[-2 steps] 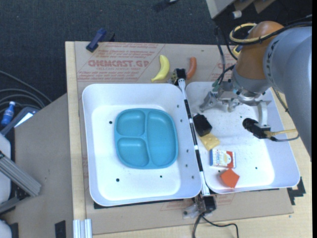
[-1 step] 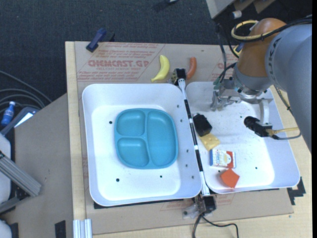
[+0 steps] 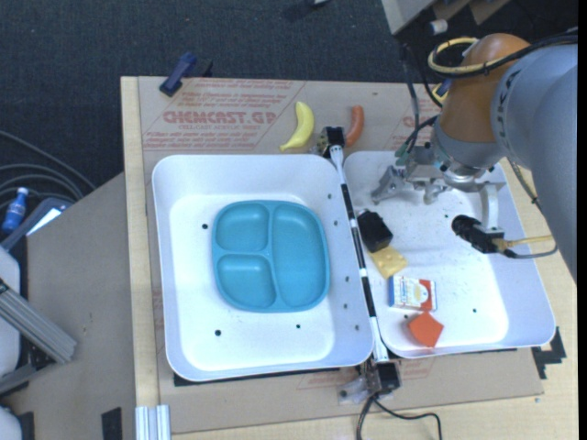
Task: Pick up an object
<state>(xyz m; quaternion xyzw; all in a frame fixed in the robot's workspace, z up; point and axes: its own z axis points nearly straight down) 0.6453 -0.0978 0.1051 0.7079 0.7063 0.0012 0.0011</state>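
My gripper hangs over the far left part of the right bin, its fingers spread open with nothing between them. Just in front of it, by the bin's left wall, lies a small black block. A yellow wedge sits right below that. Nearer the front are a small white carton with blue and red print and an orange-red piece. None of these touches the gripper.
The left bin holds a blue divided plate. Behind the bins, on the bench board, lie a toy banana and an orange-red sausage-like thing. A blue object sits at the board's far left corner.
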